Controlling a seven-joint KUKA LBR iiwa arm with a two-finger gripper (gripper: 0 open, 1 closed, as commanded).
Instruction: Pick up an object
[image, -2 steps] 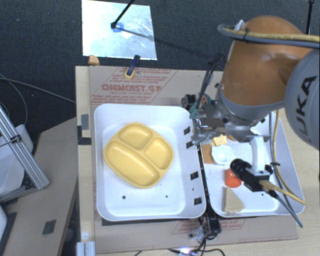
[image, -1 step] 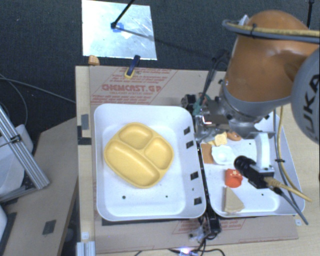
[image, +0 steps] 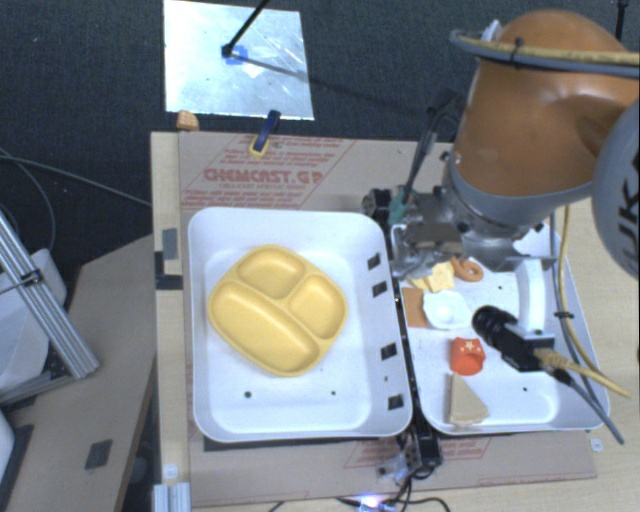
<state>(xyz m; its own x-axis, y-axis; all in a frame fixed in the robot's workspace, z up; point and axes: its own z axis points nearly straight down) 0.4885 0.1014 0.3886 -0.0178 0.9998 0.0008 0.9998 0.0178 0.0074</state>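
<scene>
Lying apart — one plate (image: 277, 308), one red block (image: 466, 354)

Even bright light, soft focus, glare on foil sheet (image: 238, 58)

grey arm (image: 622, 195), glossy rounded orange band (image: 530, 110), grey collar (image: 497, 208) beneath it

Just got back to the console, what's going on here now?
The grey arm with the orange band reaches over the right white bin, its pincer low near a small yellow chunk and a brown ring-shaped piece. I see nothing held. A red-orange block, a white round piece and a tan wedge lie loose there. A yellow divided plastic plate sits in the left white bin.
</scene>
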